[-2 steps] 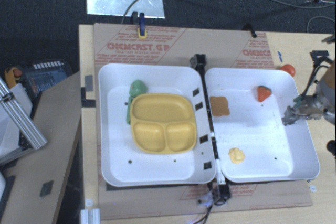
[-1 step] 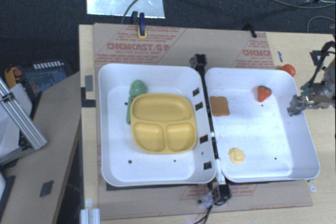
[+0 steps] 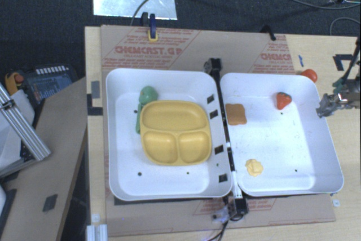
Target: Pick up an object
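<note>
Going from the left, the left bin (image 3: 118, 121) holds a yellow divided plate (image 3: 174, 131) lying flat, with a green toy (image 3: 145, 100) partly tucked under its upper left edge. Across the central divider, the right bin (image 3: 316, 144) carries three loose things well apart from one another: a brown toast-like piece (image 3: 236, 114) near the divider, a small yellow lump (image 3: 254, 167) toward the near side, and a red and orange piece (image 3: 283, 100) near the far right corner. The gripper (image 3: 329, 104) sits at the right rim of that bin, apart from all of them; whether the jaws are wide or narrow I cannot tell at this size, and nothing shows between them. By my reading the pick has not begun: every candidate lies on a bin floor, so the reach, the closing and the lift are all left to do
</note>
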Controlling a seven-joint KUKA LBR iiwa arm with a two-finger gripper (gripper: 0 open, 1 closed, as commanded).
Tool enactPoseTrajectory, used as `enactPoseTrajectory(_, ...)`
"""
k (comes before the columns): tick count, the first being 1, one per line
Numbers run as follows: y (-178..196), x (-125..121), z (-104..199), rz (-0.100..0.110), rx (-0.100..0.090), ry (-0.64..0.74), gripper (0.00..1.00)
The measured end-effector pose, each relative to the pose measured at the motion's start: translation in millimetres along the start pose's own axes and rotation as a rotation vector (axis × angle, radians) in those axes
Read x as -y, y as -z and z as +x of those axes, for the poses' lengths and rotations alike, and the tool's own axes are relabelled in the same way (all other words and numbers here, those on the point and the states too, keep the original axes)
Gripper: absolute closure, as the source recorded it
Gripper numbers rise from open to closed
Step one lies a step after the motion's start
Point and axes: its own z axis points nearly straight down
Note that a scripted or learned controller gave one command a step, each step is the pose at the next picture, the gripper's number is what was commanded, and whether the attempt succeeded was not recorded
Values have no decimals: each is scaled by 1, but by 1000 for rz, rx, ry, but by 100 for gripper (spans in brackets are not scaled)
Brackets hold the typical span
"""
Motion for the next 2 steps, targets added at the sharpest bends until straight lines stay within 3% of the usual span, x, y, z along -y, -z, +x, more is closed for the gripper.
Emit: enactPoseTrajectory(2, 2, -8, 103, 4, -3, 4, 100)
